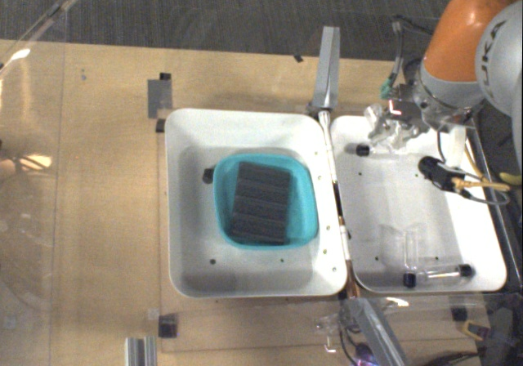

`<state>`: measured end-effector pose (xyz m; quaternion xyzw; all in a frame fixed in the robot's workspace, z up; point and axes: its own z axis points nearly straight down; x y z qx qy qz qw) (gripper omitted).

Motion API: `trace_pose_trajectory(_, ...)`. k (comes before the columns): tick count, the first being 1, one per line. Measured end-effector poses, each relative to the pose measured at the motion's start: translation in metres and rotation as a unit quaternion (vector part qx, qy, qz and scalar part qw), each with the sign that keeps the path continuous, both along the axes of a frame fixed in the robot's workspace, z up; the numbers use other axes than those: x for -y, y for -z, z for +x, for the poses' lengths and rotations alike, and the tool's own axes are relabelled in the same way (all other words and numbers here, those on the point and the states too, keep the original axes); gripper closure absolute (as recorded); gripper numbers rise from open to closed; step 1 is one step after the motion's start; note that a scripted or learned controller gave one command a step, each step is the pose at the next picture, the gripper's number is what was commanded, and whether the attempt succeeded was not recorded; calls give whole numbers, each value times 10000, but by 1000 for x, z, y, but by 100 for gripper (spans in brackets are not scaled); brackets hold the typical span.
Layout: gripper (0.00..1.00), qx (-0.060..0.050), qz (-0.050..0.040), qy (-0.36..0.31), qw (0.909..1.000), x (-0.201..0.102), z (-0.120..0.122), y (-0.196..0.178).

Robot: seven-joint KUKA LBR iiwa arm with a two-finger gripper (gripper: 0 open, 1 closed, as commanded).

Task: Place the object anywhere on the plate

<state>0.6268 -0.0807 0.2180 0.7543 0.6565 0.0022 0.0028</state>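
The dark ribbed block [260, 201] lies flat on the teal plate [305, 203], roughly in its middle, with its long side running from the far side toward the near side. Bare plate shows around the block, widest on the right. Judged from this layout, the placing looks already done and nothing is left to carry over.

The block appears to be a stiff foam or rubber pad with raised bars across its top. It is probably light, a little yielding under pressure, and matte enough not to slip. It does not look fragile. Because it lies low and flat, the likeliest hold would be a pinch from above across its narrower width, on the two long edges near the middle, so that it hangs level. Gripping across the ridges at one end would probably tip it.

The plate sits in the left bin [186, 193], well inside the walls. In the right bin [372, 217], toward the near edge, lies a clear rod-like item with dark ends [437, 274]. The hand [391, 126] hangs over the far corner of that bin, well apart from the block. How far open it is cannot be told, and nothing can be seen in its hold. Both bins rest on the pale wooden table [98, 193].
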Motion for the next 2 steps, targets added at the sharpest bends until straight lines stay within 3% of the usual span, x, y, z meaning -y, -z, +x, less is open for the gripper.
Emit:
trace_pose_trajectory(1, 100, -20, 8, -522, 9986, -102, -34, 33)
trace_pose_trajectory(2, 0, -19, 8, -517, 9987, -102, -34, 33)
